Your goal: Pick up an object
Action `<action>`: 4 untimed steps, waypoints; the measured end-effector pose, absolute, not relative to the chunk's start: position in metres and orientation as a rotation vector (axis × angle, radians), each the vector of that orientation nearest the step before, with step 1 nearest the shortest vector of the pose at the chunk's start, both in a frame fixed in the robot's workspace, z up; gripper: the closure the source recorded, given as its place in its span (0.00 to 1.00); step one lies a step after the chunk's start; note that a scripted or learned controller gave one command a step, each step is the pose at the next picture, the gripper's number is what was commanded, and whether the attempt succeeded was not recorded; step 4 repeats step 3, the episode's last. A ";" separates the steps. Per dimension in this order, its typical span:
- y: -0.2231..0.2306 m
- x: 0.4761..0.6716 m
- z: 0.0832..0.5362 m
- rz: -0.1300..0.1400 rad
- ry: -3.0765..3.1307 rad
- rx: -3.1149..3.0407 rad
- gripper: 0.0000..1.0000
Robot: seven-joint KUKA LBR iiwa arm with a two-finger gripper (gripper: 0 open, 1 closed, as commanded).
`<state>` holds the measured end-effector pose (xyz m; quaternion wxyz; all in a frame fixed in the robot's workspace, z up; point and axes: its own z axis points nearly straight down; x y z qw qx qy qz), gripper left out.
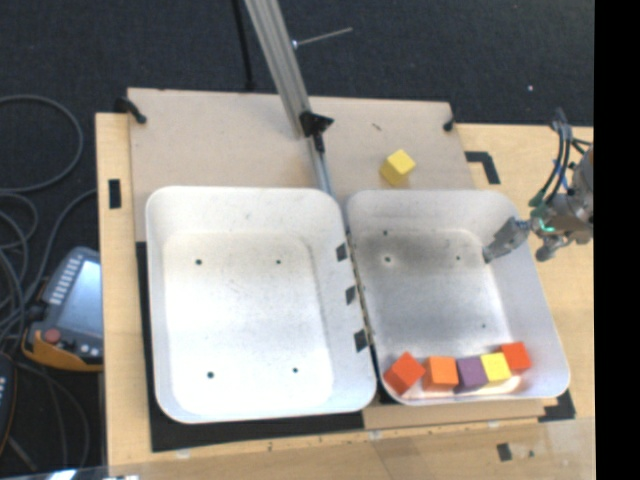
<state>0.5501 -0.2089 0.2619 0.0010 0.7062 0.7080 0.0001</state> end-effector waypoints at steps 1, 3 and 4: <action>-0.168 0.484 0.179 -0.007 2.228 2.229 0.00; -0.032 0.484 0.285 -0.006 2.232 2.218 0.00; -0.032 0.484 0.285 -0.006 2.232 2.218 0.00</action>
